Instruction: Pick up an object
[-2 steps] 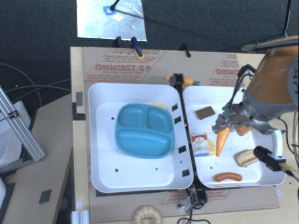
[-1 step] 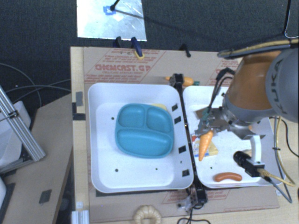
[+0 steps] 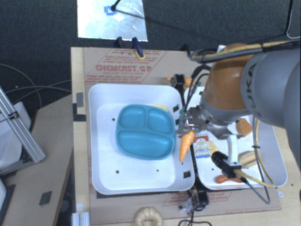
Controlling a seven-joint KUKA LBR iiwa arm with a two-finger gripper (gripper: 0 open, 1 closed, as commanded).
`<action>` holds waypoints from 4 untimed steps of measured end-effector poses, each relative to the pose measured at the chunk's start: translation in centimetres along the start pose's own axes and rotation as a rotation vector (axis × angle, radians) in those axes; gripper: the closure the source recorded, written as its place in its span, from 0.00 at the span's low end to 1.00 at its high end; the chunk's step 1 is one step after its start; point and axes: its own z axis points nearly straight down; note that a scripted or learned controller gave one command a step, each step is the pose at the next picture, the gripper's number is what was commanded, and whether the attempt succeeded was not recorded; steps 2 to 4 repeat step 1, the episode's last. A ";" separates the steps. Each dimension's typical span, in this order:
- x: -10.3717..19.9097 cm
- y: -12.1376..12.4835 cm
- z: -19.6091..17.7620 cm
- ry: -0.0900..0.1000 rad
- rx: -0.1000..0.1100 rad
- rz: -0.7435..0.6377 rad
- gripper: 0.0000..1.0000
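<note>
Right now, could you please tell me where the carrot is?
The carrot lies tilted across the divide between the two bins, just right of the blue divided plate in the left bin, directly below the arm's wrist.

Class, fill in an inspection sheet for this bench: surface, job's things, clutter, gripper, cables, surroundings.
Surface: two white bins, left bin and right bin, on a cardboard sheet.
Job's things: carrot on the rims between the bins; blue tray in the left bin.
Clutter: small toys, hard to identify, in the right bin.
Gripper: gripper above the carrot; finger state unclear.
Cables: black cable running down between the bins.
Surroundings: dark floor, foil sheet behind.
</note>
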 end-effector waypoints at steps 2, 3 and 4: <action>4.2 1.1 0.5 -0.001 0.000 0.003 1.00; 4.2 1.1 0.5 -0.001 0.000 0.003 1.00; 4.2 1.1 0.5 -0.001 0.000 0.003 1.00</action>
